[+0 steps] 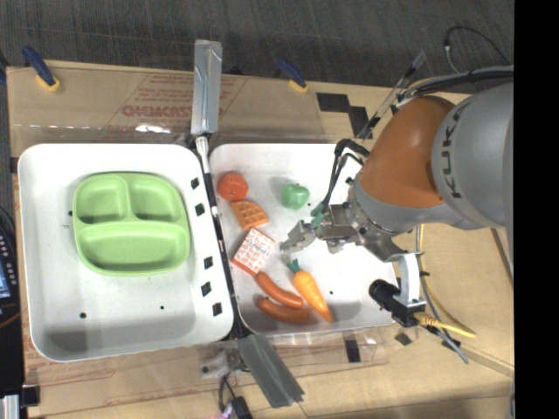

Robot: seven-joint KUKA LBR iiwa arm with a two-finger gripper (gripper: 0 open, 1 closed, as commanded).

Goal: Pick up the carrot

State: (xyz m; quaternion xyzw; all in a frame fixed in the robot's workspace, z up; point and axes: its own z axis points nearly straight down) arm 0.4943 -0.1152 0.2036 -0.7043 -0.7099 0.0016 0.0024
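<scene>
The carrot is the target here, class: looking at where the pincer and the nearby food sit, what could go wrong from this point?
1. The carrot lies against a sausage, so the pincer might catch or drag the sausage too.
2. The pincer sits just above the carrot's green top, so a straight descent may land on the leaves and slip off.
3. A small box lies close to the pincer and could get knocked aside.
</scene>
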